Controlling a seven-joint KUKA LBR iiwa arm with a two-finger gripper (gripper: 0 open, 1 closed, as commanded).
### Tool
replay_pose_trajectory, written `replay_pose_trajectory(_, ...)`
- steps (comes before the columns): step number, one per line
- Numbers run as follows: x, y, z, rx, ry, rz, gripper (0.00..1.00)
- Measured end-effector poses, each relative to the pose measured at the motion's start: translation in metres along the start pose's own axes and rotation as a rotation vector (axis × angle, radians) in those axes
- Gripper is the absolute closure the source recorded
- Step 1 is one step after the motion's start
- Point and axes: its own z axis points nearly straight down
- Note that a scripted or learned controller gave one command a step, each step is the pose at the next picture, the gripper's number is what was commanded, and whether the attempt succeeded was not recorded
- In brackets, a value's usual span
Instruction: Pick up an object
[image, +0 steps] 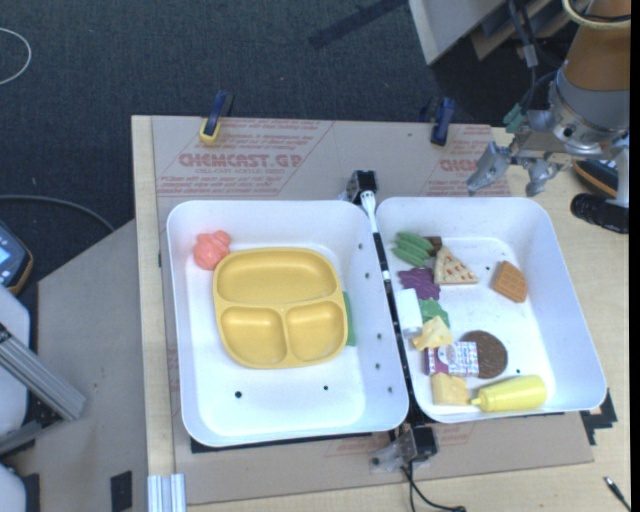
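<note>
- The jaws (510, 172) hang spread and empty above the right bin's (575, 300) far rim; the arm is cut off at the frame's top.
- A yellow bottle (510, 393) lies near-right in that bin, long axis left-right.
- A cardboard-topped counter (300, 150) carries both bins; dark carpet lies beyond.

Left bin (190, 330): lying beside the right bin (570, 330), their inner walls touching.
Divided plate (280, 305): sitting in the left bin, toward its middle.
Toy shrimp (211, 249): lying just behind the plate's left corner.
Toy cracker (509, 281): resting in the right bin, right of the toy pizza slice (455, 268).
Toy cookie (486, 353): lying just behind the toy mustard bottle (510, 393) at the front wall.
Gripper (512, 172): hanging behind the right bin's far wall.
</note>
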Motion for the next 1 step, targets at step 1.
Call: replay_pose_trajectory(1, 0.0002, 0.0020, -0.0080, -0.013, -0.002, -0.002, 0.00)
